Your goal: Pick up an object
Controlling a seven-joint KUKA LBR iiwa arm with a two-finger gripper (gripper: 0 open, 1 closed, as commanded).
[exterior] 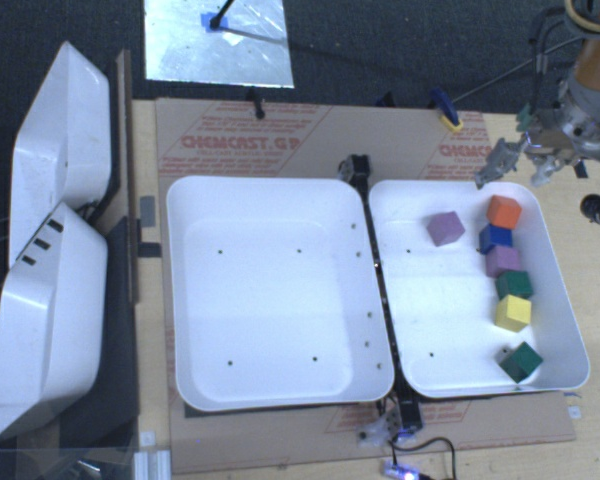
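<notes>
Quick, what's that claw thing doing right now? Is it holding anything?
Gripper: open, holding nothing, above the right bin's far edge near the orange block.

Red lettering reading "CHEMCAST GP" is showing on the cardboard sheet lying well left of the jaws; a partial repeat is sitting just beside them
</notes>
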